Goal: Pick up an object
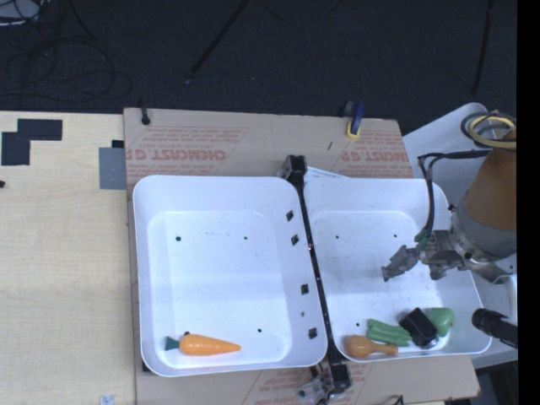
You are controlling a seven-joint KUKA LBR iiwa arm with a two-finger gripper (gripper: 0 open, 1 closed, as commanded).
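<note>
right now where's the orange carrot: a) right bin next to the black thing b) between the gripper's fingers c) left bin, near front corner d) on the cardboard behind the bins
c: the carrot lies alone near the front left corner of the left bin, while the gripper hangs over the right bin.

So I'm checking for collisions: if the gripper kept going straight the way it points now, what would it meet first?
The gripper points toward the picture's left over the right bin. Nothing lies in that line before the divider between the bins, though height is hard to judge.
</note>
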